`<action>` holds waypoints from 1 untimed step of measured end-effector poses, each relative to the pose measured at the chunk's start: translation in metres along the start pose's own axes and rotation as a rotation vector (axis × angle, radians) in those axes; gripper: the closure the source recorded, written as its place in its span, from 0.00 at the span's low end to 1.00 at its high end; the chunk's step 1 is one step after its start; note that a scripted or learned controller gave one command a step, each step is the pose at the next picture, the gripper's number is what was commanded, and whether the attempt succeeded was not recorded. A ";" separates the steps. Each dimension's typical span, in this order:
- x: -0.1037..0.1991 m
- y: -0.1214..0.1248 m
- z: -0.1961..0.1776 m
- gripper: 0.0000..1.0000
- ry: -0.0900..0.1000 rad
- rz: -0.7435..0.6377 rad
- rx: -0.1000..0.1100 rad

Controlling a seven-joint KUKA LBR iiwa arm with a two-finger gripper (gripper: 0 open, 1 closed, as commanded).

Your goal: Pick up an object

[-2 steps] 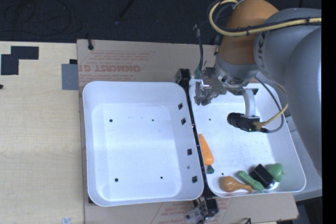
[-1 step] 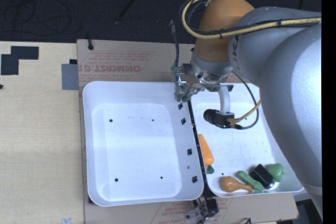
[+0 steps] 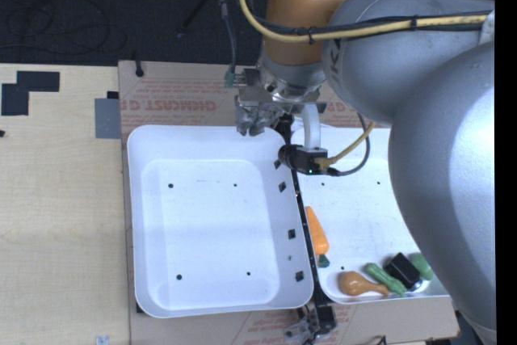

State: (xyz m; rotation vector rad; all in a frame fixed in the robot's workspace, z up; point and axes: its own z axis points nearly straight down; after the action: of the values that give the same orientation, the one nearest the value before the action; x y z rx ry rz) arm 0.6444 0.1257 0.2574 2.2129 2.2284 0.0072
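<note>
Hand [image 3: 257, 124] hanging over the far end of the divider between two white bins on the tabletop [image 3: 56, 214].
Whether it is clenched or released cannot be told. The objects lie in the bin on the view's right [image 3: 363, 202], well apart from the hand: an orange carrot [image 3: 317, 232] beside the divider, and a tan pear-shaped piece [image 3: 359, 283], green piece [image 3: 386, 277] and black block [image 3: 401, 270] clustered at the near edge.

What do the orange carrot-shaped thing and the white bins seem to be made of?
Orange carrot-shaped thing: probably plastic, perhaps a toy. It has an even colour and a smooth look, but it is too small to be sure. White bins: likely moulded plastic with a smooth finish, judging by the even white surface and rounded corners.
</note>
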 end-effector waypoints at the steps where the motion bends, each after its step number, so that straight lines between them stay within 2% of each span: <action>1: 0.077 0.000 -0.032 1.00 0.001 -0.001 0.003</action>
State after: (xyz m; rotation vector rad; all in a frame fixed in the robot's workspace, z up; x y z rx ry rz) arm 0.6434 0.2024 0.2900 2.2145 2.2313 0.0045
